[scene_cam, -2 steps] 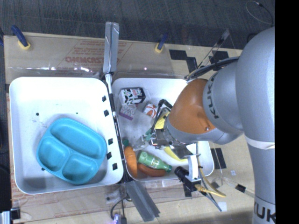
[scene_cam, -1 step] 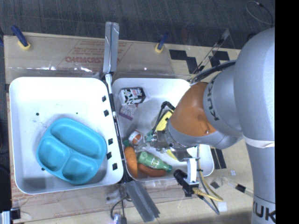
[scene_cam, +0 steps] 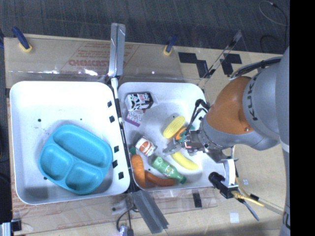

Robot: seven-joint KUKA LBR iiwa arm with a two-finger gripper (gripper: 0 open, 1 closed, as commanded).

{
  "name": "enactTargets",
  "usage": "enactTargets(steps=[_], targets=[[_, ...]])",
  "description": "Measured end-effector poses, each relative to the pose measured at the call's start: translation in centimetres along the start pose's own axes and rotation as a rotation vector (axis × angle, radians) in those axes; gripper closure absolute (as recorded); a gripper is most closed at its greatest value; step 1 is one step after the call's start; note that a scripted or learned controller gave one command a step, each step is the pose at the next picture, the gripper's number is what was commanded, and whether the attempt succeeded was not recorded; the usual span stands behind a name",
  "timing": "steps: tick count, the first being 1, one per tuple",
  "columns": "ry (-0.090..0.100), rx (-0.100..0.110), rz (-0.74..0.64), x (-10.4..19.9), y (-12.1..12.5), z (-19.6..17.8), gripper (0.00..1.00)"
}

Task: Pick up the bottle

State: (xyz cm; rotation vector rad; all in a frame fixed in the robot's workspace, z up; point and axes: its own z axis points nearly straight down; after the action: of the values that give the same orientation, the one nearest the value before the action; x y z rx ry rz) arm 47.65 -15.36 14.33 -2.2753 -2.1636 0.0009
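Overhead, two white bins sit side by side on a counter (scene_cam: 59, 53). The left bin (scene_cam: 24, 97) holds a blue divided tray (scene_cam: 74, 159). The right bin (scene_cam: 162, 90) holds the bottle (scene_cam: 166, 168), green with a pale label, lying on its side near the front wall, touching a carrot (scene_cam: 147, 176) and just beside a banana (scene_cam: 186, 161). A corn cob (scene_cam: 173, 126), a small can (scene_cam: 144, 146) and a milk carton (scene_cam: 138, 101) lie nearby. The gripper (scene_cam: 183, 142) hangs low beside the banana, above the bottle's far end; whether it is open or closed cannot be told. A good grasp would likely centre across the bottle's body, clear of banana and carrot. Readable writing: "KU" on the arm (scene_cam: 246, 117); the labels are too small.
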Motion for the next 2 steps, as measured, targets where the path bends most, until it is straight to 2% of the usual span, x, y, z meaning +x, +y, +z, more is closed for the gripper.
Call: enactTargets(steps=[1, 2], targets=[[-0.008, -0.005, 0.008, 5.3, -0.2, 5.1, 0.0], [-0.002, -0.001, -0.42, -0.4, 0.0, 1.1, 0.0]])
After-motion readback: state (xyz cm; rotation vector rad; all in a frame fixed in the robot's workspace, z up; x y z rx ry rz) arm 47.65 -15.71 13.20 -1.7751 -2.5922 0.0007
